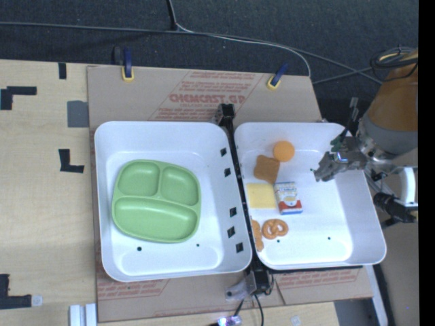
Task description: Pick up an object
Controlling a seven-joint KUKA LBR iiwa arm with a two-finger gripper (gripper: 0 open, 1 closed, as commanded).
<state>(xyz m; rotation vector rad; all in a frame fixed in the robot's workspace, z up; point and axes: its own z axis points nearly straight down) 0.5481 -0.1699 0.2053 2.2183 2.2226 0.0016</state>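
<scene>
In the right bin (353, 240) lie an orange ball (284, 151), a brown bread slice (267, 169), a yellow cheese square (260, 195), a small white and red carton (288, 197), a pretzel (274, 229) and an orange piece (256, 234) at the left wall. My gripper (327, 169) hangs over the right side of this bin, to the right of the ball and the carton, apart from both. Nothing shows between its fingers.
The left bin (122, 141) holds a green divided plate (156, 200). Black clips (226, 116) sit along the wall between the bins. Both bins rest on a cardboard sheet (197, 90) clamped at the back. A cable runs behind.
</scene>
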